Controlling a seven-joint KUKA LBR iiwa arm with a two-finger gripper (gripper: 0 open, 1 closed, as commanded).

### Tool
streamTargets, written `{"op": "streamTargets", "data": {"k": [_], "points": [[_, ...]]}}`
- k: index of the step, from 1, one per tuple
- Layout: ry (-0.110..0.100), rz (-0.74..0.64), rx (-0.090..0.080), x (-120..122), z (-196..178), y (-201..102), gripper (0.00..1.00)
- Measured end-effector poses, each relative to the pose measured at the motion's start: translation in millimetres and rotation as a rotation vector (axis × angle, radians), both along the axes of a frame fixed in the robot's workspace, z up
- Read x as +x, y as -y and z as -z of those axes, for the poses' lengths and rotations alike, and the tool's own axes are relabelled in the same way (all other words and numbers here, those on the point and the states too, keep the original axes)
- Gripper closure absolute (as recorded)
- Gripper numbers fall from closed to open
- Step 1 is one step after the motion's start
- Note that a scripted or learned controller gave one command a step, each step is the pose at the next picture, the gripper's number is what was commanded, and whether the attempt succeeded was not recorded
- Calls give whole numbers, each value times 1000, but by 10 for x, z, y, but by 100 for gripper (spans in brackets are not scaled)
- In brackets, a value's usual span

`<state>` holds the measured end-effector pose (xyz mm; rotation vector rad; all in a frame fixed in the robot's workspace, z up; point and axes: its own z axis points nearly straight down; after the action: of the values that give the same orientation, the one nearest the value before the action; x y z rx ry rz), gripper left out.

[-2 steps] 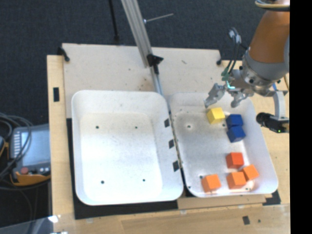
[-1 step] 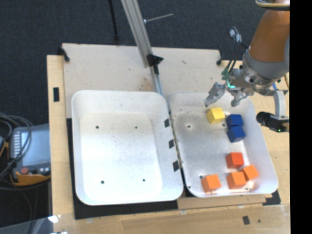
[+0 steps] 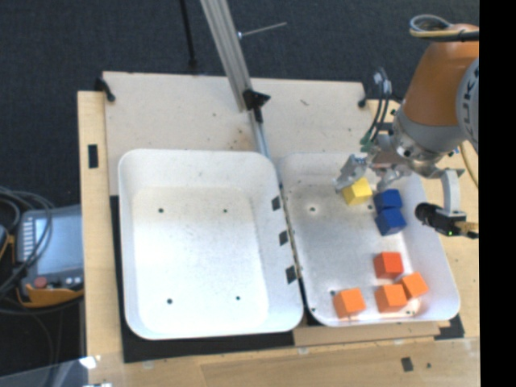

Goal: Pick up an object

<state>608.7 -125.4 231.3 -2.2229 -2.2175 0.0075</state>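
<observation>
My gripper (image 3: 364, 174) hangs over the back of the right bin (image 3: 322, 240), under the arm's orange band. A yellow block (image 3: 356, 191) lies right below it, touching or nearly touching its tip; whether it is gripped is hidden. Two blue blocks (image 3: 389, 210) sit just right of the yellow one, one behind the other. Several orange blocks (image 3: 389, 264) are grouped in the bin's front right corner, one of them (image 3: 349, 302) further left.
The left bin (image 3: 201, 240) lies beside the right one, a low rim between them. A slanted metal pole (image 3: 230, 47) rises behind the bins. A black fitting (image 3: 435, 214) juts over the right bin's right edge.
</observation>
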Motion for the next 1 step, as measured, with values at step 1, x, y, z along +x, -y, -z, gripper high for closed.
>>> {"op": "streamTargets", "data": {"k": [1], "points": [[0,2,1,16,592,-65,0]]}}
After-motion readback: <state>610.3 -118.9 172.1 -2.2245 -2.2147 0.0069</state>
